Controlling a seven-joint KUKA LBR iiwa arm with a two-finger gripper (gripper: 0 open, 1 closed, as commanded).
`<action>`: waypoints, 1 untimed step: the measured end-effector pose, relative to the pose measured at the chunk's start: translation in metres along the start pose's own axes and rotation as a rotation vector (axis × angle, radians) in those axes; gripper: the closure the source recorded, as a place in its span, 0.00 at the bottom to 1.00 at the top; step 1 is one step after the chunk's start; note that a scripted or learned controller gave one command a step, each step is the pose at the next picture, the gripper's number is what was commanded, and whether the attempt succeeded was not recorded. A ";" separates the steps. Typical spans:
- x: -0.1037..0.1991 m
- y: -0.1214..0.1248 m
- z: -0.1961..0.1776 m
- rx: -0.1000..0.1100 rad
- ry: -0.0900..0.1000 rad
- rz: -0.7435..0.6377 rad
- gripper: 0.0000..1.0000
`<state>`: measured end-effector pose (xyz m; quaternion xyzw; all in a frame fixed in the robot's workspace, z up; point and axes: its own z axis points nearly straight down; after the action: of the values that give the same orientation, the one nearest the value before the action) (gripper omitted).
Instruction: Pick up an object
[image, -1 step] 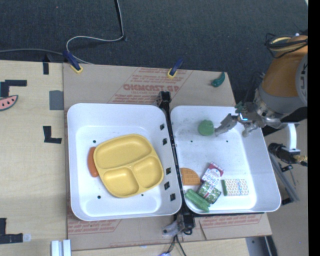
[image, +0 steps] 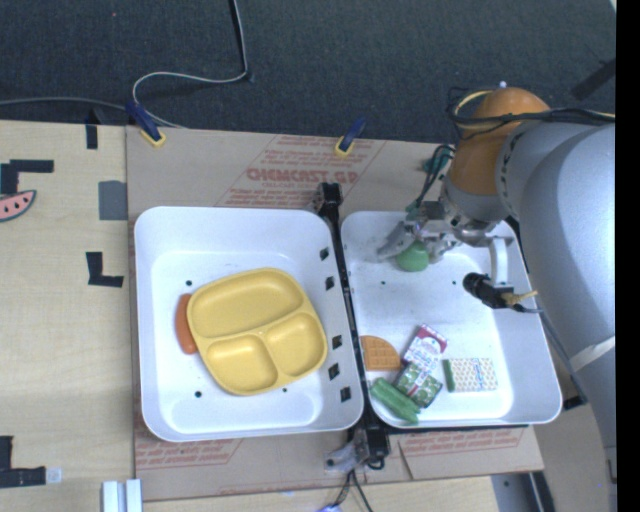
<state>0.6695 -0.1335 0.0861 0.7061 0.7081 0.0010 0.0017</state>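
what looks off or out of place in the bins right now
The yellow divided tray in the left bin sits skewed to the bin walls and lies on top of an orange item, which pokes out only at its left edge. In the right bin, the small items lie loosely clustered; nothing looks spilled or broken.

We see a pale wooden table (image: 60, 330) spread with a sheet of brown cardboard (image: 250, 170) printed in red lettering. Black tape marks (image: 100, 268) dot the wood at the left. Beyond the table lies dark grey carpet (image: 330, 50), crossed by a thin white cable (image: 190, 78). Blue-and-yellow clamps (image: 146, 124) grip the cardboard's far edge.
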 end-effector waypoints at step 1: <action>-0.001 0.000 -0.010 0.000 -0.003 -0.001 1.00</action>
<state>0.6695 -0.1341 0.0962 0.7058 0.7084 -0.0001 0.0025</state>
